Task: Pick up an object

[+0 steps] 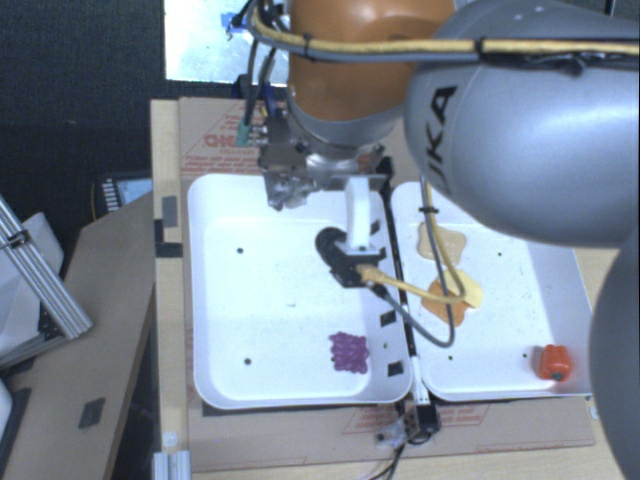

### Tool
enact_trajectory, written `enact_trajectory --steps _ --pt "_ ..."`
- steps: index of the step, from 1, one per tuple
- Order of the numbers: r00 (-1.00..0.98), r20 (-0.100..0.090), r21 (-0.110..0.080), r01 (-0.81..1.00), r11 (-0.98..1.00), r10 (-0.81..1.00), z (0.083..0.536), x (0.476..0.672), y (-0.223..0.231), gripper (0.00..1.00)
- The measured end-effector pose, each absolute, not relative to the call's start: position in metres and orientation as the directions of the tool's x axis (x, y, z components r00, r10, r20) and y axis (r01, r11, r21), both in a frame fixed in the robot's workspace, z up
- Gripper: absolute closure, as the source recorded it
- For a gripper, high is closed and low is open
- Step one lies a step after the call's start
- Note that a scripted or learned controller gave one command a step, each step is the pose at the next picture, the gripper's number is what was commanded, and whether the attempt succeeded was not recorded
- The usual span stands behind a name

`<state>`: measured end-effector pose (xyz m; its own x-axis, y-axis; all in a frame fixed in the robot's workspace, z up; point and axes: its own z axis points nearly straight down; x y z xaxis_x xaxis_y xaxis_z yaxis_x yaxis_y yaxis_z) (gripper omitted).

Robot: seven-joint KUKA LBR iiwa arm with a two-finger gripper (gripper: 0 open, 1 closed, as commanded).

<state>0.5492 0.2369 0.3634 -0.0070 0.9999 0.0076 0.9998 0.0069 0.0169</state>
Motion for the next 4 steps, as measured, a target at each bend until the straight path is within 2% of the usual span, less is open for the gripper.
enact_trajectory --steps 1,2,3,4 --pt "-0.003 0.003 0.010 1.000 0.003 1.000 0.419 0.590 0.234 1.00" --pt "-0.006 0.005 0.015 1.000 0.005 1.000 0.531 0.619 0.234 1.00" --pt "-0.005 0.001 0.002 1.000 0.005 1.000 0.524 0.618 0.234 0.00" --pt "-0.010 0.003 0.005 1.000 0.010 1.000 0.536 0.618 0.235 1.00"
